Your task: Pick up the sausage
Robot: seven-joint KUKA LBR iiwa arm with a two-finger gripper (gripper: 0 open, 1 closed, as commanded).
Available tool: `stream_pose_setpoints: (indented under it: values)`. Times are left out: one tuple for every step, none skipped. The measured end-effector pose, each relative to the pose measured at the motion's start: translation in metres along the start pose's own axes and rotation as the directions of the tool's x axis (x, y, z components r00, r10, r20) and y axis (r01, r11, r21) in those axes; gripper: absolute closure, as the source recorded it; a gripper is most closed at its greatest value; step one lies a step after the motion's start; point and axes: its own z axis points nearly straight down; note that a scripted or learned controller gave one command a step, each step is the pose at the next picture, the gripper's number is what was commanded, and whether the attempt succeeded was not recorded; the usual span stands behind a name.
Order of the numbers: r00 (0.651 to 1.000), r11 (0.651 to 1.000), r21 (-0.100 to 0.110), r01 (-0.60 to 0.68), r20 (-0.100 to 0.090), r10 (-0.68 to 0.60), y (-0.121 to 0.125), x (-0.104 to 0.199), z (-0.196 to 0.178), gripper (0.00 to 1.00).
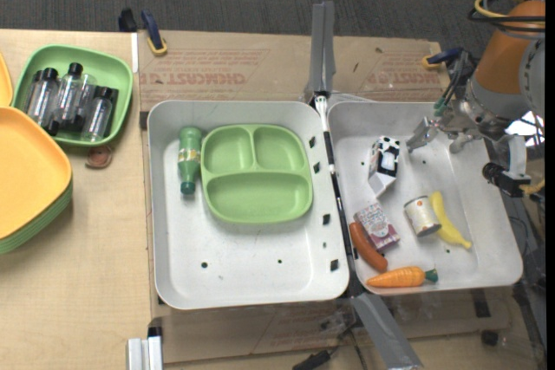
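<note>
The sausage [367, 246] is a reddish-brown link lying at a slant by the left wall of the right bin [490, 251], near its front. A pink packet [378, 226] touches its upper side and an orange carrot [399, 277] lies just in front of it. My gripper [440, 137] hangs over the bin's far right part, well behind the sausage and to its right. Its fingers [423, 138] are spread open with nothing between them.
The right bin also holds a black-and-white carton [384, 160], a small can [421, 215] and a banana [451, 222]. In the left bin [251, 273] sit a green divided plate [256, 172] and a green bottle [188, 159]. A green tray of bottles [74, 95] and yellow plates [30, 178] stand far left.
</note>
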Motion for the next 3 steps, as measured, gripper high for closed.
stream_pose_setpoints:
  values:
    - [0.998, 0.998, -0.002, -0.057, 0.001, 0.057, 0.013, 0.002, -0.073, 0.0]
    - [0.999, 0.999, -0.002, -0.054, 0.004, 0.054, 0.013, 0.002, -0.081, 1.0]
    - [0.999, 0.999, -0.002, -0.051, 0.006, 0.051, 0.013, 0.002, -0.09, 1.0]
